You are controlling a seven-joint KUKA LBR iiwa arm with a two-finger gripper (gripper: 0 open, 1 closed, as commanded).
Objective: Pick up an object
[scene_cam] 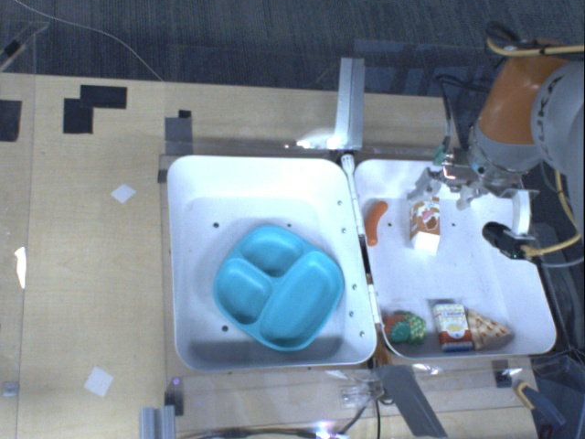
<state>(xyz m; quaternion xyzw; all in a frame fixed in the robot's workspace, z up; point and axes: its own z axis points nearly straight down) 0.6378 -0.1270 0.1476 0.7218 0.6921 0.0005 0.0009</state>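
likely light and stiff, the small carton (424, 223) stands under the gripper (447, 188); its flat sides should be pinched. jaw state cannot be told.

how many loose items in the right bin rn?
5. Orange sausage-like piece by the divider; small carton under the end effector; green item, box and pizza slice along the near edge. The arm may hide more.

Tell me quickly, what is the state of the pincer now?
Pincer: cannot be told whether open or closed; it hangs over the carton in the right bin.
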